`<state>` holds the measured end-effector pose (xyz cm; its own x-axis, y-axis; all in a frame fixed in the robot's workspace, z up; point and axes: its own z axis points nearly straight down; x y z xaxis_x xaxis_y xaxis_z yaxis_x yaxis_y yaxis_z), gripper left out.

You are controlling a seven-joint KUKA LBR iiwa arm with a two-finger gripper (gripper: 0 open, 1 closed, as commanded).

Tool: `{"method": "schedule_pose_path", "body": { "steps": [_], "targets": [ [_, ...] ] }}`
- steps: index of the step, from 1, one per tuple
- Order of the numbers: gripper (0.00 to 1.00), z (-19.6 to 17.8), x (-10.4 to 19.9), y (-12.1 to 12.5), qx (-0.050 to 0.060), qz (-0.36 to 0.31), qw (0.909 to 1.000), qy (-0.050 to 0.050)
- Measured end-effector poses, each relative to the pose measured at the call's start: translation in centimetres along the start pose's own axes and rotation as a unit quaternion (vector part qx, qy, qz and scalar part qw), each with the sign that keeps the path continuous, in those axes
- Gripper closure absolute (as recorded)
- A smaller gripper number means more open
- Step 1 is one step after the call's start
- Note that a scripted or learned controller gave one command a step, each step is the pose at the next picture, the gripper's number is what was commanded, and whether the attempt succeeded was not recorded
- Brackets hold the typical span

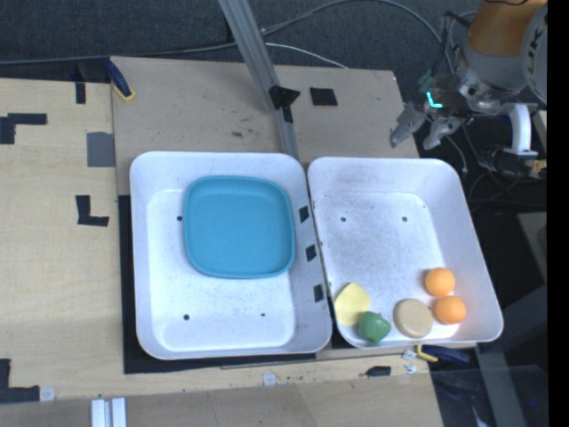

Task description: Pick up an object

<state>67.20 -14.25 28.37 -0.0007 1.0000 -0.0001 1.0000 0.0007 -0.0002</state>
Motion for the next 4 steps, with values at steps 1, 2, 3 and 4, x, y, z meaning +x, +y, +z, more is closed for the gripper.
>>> {"method": "schedule_pose_path", "body": {
  "steps": [1, 2, 3, 4],
  "targets": [
    [0.00, 0.0, 0.0, 0.0, 0.000, 0.000, 1.0000, 0.000],
    [0.00, 6.3, -0.2, -0.3, 0.003, 0.000, 1.0000, 0.000],
    [0.00, 12.4, -0.2, -1.0, 0.003, 0.000, 1.0000, 0.000],
    [0.00, 18.6, -0.3, -0.5, 0.003, 0.000, 1.0000, 0.000]
  ]
}}
